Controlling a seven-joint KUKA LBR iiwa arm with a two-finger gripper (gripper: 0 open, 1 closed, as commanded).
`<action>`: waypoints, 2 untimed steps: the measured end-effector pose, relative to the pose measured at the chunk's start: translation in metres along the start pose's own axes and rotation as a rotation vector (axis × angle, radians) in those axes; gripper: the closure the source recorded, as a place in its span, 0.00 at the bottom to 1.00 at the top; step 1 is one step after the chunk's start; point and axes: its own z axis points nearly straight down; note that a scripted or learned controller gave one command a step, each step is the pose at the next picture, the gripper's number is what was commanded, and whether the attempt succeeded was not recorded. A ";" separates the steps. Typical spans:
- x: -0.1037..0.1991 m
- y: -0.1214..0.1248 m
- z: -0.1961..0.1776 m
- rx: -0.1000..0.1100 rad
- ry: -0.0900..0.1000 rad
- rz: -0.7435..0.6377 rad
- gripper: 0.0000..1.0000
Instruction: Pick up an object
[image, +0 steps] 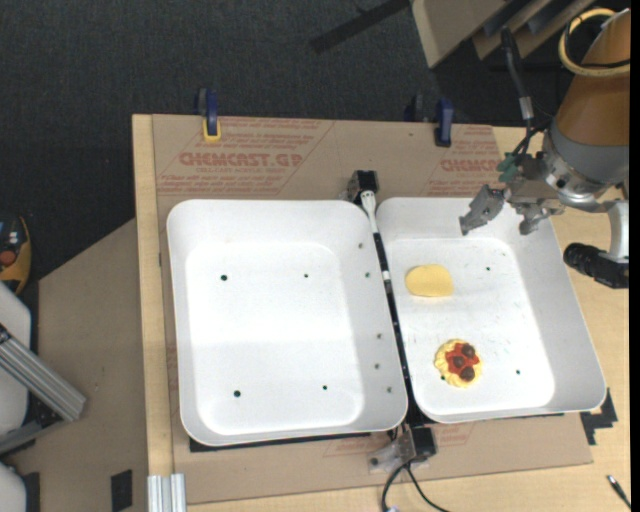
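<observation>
Right now your gripper (505, 213) hangs over the far edge of the right bin (560, 300) with its two fingers spread apart and nothing between them. The pale yellow piece (429, 281) lies in that bin's far half, near the divide between the bins; the round toy with red and dark topping (459, 363) sits closer to the bin's near edge. You are well apart from both.

Judging from here, a straight drop would land you on bare plastic by the rim. Both things look low and flat, so the fingers may skid over them or pinch the bin floor instead.

The left bin (190, 300) is smooth white plastic. Both bins rest on a brown board (300, 150) clamped at its far edge, with dark carpet (100, 60) beyond.
</observation>
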 end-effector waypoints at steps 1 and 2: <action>0.023 -0.060 0.042 0.009 0.003 0.001 0.00; 0.014 -0.133 0.124 0.014 0.003 0.005 0.00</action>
